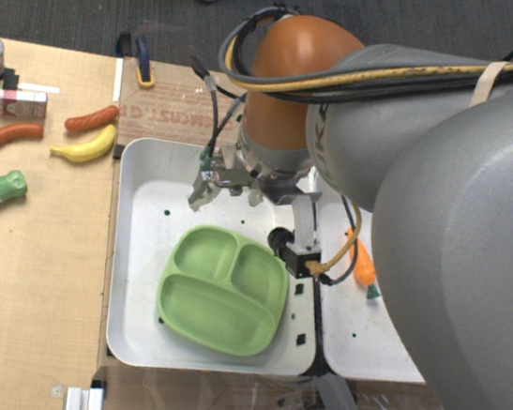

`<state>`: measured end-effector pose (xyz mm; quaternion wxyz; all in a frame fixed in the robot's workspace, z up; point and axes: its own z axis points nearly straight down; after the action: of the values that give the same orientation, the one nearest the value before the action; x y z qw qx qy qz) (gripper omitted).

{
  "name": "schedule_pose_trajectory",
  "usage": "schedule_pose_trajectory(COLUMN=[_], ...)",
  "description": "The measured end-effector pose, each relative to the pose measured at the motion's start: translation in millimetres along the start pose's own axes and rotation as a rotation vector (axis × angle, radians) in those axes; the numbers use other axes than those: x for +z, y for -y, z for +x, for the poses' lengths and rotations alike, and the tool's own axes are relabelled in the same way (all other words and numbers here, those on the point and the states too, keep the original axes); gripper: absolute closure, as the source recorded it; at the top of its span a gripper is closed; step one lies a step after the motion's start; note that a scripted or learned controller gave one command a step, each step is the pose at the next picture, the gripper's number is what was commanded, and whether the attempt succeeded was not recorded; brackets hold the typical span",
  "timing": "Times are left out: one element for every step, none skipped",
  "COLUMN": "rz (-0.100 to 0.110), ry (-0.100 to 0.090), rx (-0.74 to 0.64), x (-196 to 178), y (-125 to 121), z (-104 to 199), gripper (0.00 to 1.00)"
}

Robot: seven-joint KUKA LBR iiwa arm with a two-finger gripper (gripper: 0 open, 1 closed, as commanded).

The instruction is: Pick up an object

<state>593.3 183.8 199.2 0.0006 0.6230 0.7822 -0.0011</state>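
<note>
From above, the grey arm's tool [210,183] hovers over the left shallow white bin [131,257], just above a light-green three-compartment plastic plate [224,289] lying flat inside. I cannot tell how far it is open; nothing visibly sits in it.

Two white bins [126,323] – one green plate [223,289], one carrot [364,265], one banana [85,147], two sausages [92,117].

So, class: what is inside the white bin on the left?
A green divided plate lies in the left bin, with nothing showing in its three sections. The gripper hangs over the bin's far end. The arm covers that bin's far right corner.
</note>
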Motion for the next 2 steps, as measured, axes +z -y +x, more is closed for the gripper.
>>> schedule_pose_trajectory(rz=[-0.021, 0.0], ry=[-0.004, 0.0], rx=[-0.008, 0.287], x=[87.7, 81.4], y=[54.4, -13.5], z=[7.6, -50.3], gripper=[0.0, 0.0])
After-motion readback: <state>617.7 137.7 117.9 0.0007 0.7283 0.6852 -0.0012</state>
